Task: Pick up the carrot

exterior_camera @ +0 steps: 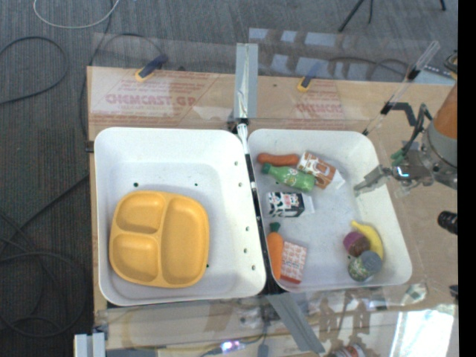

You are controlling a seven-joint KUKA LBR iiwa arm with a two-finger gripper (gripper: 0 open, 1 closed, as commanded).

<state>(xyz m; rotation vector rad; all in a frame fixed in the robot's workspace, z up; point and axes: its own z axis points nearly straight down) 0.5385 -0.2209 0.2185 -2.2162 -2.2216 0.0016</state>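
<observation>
Carrot (274,250), short orange plastic one with a green top: lies in the right white bin (387,199), lower left corner, lengthwise along the bin's left wall, green end pointing up-frame. Just beside it on the right, touching or nearly so, a flat red-and-white packet (293,262). Up-frame from it, a small black-and-white carton (285,204); further up, a green bottle (291,177), an orange sausage-shaped item (277,159) and an orange-and-white snack pack (317,169). Lower right corner of the same bin: yellow banana (370,237), a dark purple round fruit (355,242), a grey can (362,267).

Left white bin (149,143) carries a yellow three-compartment tray (159,238).

Pincer (398,171) sits at the right rim of the right bin, well apart from the carrot, nothing between its fingers; how wide it stands, cannot tell.

Progress, as judged: nothing done yet. Reach across the bin, descent, grasp and lift all remain. Wall and packet crowd the carrot's flanks.
</observation>
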